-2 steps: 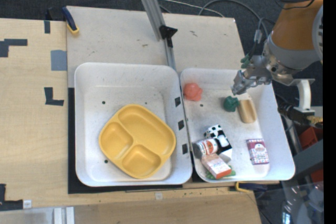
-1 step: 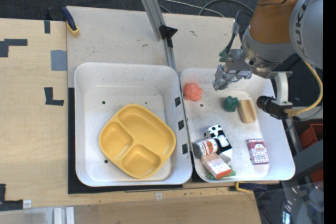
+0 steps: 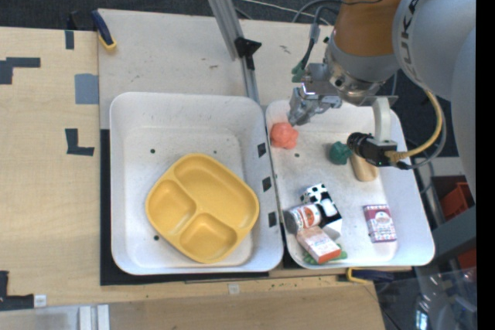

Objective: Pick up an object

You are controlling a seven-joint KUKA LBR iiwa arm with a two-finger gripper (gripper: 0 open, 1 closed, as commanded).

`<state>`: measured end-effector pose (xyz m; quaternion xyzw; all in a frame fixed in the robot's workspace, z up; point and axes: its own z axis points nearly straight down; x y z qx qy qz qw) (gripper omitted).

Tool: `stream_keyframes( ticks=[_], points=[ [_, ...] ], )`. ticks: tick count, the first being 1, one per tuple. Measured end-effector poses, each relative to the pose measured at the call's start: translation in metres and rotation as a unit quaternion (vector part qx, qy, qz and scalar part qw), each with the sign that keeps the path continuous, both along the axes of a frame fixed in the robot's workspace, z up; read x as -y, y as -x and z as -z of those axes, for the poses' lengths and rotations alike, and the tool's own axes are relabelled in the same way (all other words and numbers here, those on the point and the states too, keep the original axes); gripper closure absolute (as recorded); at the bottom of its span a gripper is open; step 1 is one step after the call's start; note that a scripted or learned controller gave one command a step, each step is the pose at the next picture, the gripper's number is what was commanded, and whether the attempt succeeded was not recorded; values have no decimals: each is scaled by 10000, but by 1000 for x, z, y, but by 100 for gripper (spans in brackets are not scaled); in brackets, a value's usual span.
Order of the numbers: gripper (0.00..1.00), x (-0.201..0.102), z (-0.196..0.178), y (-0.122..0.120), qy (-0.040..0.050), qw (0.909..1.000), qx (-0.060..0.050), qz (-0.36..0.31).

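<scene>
The tool hung over the far left corner of the right-hand bin, and the orange-red lump lay on the bin floor just below and slightly left of its tip in the camera view, close against the wall shared with the left bin. The lump was roundish with no clear long axis, so the approach probably needed only a short drop and a small shift toward that wall. Whether the tool was apart or together could not be told at this angle, and nothing showed held in it.
</scene>
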<state>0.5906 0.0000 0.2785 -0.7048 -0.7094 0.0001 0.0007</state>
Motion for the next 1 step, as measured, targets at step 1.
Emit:
stream_keyframes(
  ticks=[1],
  points=[
    [100,-61,13,-16,0,10000,-3,-5]
  ],
)
